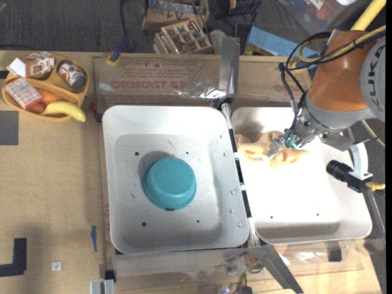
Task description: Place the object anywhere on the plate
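The claw (285,143) is low in the right bin (306,213), right over a pale orange object (257,152) lying near that bin's upper left; whether it grips the object I cannot tell. The teal plate (170,182) sits upside-down-looking in the middle of the left bin (122,133), well apart. The risk, as I judge it: a shallow hold on something soft-looking could slip while crossing the rims between the bins, dropping it short.
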### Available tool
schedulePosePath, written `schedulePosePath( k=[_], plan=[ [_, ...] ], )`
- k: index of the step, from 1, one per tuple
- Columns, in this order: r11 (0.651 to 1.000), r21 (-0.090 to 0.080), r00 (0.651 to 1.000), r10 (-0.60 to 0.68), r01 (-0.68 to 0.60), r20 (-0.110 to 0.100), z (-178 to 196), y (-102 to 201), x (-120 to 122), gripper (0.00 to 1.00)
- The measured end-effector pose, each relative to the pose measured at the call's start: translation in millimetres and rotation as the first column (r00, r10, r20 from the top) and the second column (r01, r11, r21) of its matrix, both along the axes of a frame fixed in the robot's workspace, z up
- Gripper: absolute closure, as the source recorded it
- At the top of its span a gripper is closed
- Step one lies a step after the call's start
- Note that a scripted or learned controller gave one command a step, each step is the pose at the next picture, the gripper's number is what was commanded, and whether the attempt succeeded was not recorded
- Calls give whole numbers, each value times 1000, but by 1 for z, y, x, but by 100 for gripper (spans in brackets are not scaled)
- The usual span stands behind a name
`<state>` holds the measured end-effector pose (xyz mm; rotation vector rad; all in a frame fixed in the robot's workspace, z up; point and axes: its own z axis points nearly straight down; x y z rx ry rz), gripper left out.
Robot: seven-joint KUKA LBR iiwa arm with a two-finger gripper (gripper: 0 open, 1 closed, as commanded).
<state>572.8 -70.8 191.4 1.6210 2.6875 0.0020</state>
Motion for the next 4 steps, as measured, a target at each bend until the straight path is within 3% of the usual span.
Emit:
schedulePosePath(
  k=[1, 2, 3, 4],
  plan=[
    [1000, -1, 1000, -1, 1, 1, 34, -1, 1, 100],
    [923, -3, 923, 384, -384, 2, 25, 41, 19, 100],
    [703, -5, 703, 711, -711, 3, 23, 81, 31, 100],
    [465, -6, 465, 885, -885, 3, 33, 136, 55, 100]
  ],
)
